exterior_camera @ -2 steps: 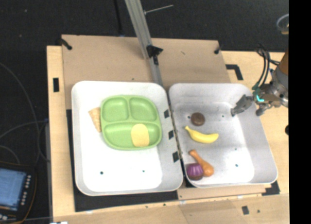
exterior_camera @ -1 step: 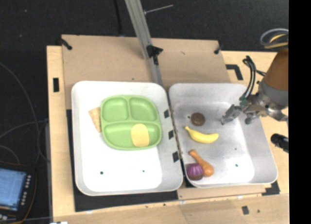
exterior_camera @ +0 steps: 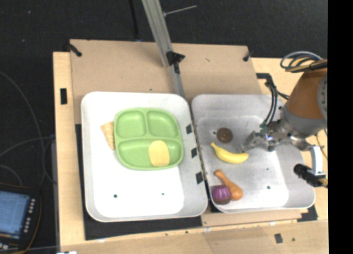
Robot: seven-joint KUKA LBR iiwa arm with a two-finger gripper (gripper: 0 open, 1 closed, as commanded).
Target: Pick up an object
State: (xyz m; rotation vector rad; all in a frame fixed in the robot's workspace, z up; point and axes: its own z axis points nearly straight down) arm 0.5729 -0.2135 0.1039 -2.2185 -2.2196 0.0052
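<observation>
While the gripper point(exterior_camera: 255, 140) hangs right of centre, I'm lining up on the banana point(exterior_camera: 229, 155).
Fingers look slightly parted, holding nothing — banana just lower-left, long axis left-to-right, in the right bin point(exterior_camera: 276, 189).

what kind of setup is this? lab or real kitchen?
Likely a lab pick-and-place bench: two white bins on a wooden board, toy food such as a banana, and a metal camera pole over dark floor.
</observation>
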